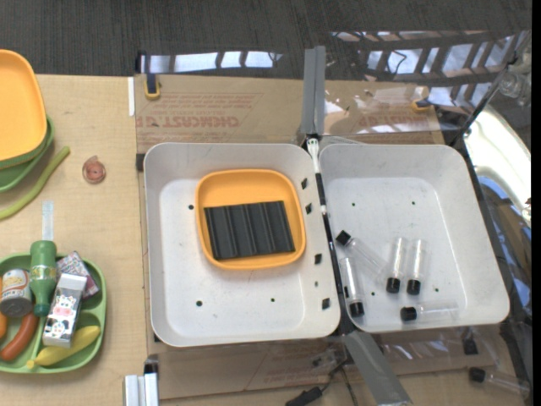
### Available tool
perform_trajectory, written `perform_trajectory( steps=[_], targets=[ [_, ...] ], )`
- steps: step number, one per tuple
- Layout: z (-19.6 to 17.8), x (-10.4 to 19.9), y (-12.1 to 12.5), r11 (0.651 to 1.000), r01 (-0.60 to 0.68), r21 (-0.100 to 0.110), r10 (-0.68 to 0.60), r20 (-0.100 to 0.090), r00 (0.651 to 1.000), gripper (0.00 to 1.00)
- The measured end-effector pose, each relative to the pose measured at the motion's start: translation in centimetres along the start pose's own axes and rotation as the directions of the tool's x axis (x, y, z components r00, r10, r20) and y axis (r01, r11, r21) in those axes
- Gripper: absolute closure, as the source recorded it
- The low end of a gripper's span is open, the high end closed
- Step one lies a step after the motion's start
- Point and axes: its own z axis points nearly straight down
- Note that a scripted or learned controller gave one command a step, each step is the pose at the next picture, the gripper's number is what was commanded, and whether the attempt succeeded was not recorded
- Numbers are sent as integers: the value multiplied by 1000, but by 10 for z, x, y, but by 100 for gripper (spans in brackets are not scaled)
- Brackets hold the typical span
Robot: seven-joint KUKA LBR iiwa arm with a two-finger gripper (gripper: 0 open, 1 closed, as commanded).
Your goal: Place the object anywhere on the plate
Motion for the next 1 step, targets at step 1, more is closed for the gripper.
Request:
perform_trajectory(
  steps=[1],
  targets=[
    [-1, -4, 0, 952, 306, 0, -306, 2, 952, 100]
  ],
)
